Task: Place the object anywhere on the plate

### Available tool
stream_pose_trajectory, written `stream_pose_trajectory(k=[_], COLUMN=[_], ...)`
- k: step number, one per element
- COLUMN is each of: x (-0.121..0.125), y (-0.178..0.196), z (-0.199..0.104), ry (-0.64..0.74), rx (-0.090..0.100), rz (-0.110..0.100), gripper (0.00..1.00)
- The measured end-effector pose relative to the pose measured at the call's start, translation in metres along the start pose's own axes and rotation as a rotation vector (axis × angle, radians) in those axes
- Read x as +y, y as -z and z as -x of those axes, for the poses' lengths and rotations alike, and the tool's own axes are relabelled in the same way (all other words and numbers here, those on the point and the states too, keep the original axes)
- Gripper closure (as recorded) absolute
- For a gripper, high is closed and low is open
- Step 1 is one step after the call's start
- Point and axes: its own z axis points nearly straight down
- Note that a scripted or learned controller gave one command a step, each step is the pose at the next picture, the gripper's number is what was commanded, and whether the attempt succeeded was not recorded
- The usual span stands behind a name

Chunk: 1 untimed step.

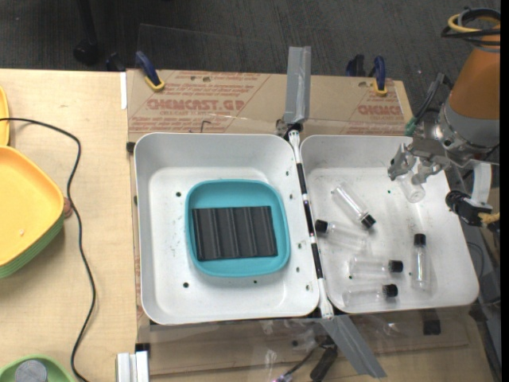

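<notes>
Arm: grey with an orange band, reaching in from the right edge of the surface, over the far right corner of the right bin (457,289).
End effector (413,169): hangs above the right bin's far right part; a clear vial (413,188) appears between its fingers, hanging just below them, so it seems clamped on that vial, though glare makes the contact hard to read.
Plate (237,228): teal, rounded-rectangle, with a dark ribbed inset; it sits in the middle of the left bin (155,237).
Left bin: white, shallow, on the left of the divider between the two bins.
Right bin: white, shallow, holding loose clear vials with black caps.
Loose vials: one (352,208) lies slanted near the bin's centre; one (418,259) lies upright-wise near the right wall; a few (372,279) lie close together by the near edge; one (334,228) lies just beside the divider.
Cardboard sheet (207,102): lies under the bins at the far edge, held by clamps.
Yellow dish (24,205): at the left edge of the surface, well apart from the bins.
</notes>
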Motion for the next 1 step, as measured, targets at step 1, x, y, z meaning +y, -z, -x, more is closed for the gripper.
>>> stream_pose_trajectory(k=[1], x=[0.0], y=[0.0], z=[0.0], ry=[0.0], rx=[0.0], rz=[0.0], gripper=[0.0])
